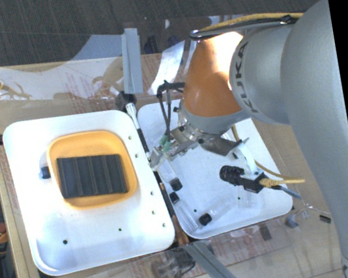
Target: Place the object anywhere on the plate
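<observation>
Black and ribbed, the block (94, 175) is lying longways on the yellow plate (85, 142), left of where your gripper (170, 145) is hovering over the right bin (265, 212), and you cannot tell whether it is open or shut.

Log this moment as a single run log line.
arm over right bin | gripper near its left wall | dark block on yellow plate | left bin
</observation>
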Tool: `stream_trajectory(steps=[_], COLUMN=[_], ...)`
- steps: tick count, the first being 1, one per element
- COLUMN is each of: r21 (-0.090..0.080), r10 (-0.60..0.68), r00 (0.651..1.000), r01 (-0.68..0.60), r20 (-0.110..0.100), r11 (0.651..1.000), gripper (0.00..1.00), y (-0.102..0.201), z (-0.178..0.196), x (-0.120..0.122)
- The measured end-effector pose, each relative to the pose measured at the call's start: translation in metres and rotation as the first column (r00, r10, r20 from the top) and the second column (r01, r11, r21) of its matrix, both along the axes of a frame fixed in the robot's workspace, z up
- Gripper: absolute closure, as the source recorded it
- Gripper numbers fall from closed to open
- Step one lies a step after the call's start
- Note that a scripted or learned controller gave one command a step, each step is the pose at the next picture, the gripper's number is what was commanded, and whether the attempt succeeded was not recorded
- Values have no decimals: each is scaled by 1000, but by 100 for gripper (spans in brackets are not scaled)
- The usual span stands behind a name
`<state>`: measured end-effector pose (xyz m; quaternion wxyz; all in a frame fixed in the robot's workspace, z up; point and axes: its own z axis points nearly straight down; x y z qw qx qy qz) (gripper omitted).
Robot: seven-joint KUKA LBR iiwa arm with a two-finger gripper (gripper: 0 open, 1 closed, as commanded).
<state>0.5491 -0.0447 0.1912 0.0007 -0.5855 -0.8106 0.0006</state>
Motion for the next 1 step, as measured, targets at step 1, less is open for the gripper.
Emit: stream_trajectory(steps=[1], r21=[0], r10=[0], r00=[1000], r01=[0], r20=[0], r11=[1000], gripper=[0], y=[0], z=[0], x=[0])
